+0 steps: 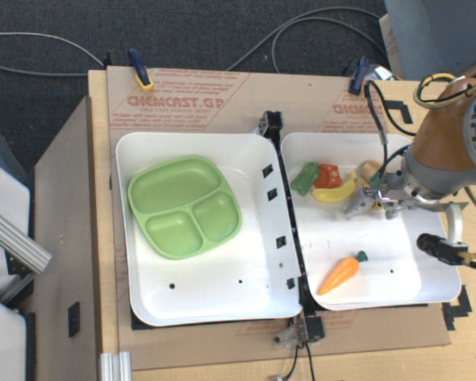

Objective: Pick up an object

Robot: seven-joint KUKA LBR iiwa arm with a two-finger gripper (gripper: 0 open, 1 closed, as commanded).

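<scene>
The pincer [363, 202] sits low in the right bin [397, 292]; whether it is open or closed cannot be told (metal parts blur together). Touching or just left of it lies the banana [335, 192], with the red piece [328, 174] and green piece [305, 178] beyond. The carrot [339, 273] lies nearer the camera, apart.

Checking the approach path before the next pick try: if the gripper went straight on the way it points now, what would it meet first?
Most likely the banana, just left of the gripper, with the red piece and green piece beyond. Height is unclear from above, so it might pass over.
</scene>
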